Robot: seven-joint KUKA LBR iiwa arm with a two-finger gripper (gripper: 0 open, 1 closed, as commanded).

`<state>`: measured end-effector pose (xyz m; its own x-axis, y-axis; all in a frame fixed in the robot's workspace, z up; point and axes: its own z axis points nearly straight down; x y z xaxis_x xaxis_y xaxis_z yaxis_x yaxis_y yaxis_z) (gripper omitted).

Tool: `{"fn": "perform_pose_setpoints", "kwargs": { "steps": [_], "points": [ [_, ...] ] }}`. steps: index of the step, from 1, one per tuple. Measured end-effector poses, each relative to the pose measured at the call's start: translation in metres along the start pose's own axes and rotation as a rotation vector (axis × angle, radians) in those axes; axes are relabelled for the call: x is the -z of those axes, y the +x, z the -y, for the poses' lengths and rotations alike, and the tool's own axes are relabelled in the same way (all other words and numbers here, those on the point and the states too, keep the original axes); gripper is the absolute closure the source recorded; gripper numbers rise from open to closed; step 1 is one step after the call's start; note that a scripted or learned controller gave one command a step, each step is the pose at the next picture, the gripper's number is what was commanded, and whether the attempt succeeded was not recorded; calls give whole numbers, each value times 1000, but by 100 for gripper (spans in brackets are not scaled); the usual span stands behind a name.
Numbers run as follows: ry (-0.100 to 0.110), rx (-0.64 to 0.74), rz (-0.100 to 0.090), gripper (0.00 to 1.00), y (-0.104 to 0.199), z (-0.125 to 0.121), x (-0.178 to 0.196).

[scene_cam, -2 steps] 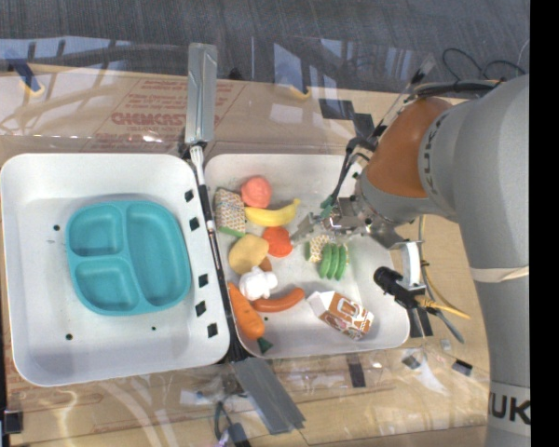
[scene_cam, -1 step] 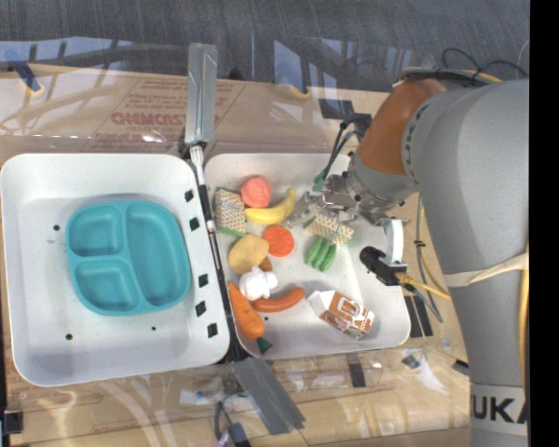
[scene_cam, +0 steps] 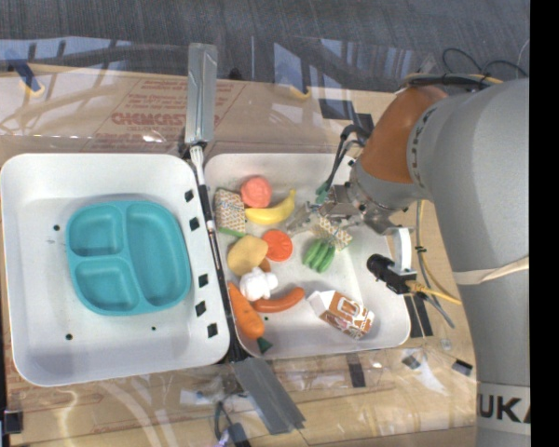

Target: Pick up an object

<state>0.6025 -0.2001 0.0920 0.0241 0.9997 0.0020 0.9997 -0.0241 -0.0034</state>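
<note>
I am watching the pincer (scene_cam: 328,214) hovering low in the right bin (scene_cam: 391,329) beside the green pepper (scene_cam: 319,254), though I cannot tell its state, and nothing is lifted yet, so the pick remains undone.

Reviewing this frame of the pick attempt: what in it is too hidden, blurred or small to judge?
- Gripper, camera view: small and blurred among the toys, so grip state is unreadable.
- Waffle-patterned item: partly covered by the gripper; contact unclear.
- Small white toy: too small to identify.
- Packet: print too small to read.
- Carrot: its end is hidden at the right bin's rim.
</note>
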Motion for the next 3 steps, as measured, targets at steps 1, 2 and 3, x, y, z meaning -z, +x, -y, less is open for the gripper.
{"fn": "perform_pose_setpoints", "kwargs": {
  "steps": [1, 2, 3],
  "points": [
    [1, 6, -1, 100, 2, -1, 10],
    [1, 6, -1, 0, 2, -1, 10],
    [0, 85, 0, 0, -7, 14, 0]
  ]
}}
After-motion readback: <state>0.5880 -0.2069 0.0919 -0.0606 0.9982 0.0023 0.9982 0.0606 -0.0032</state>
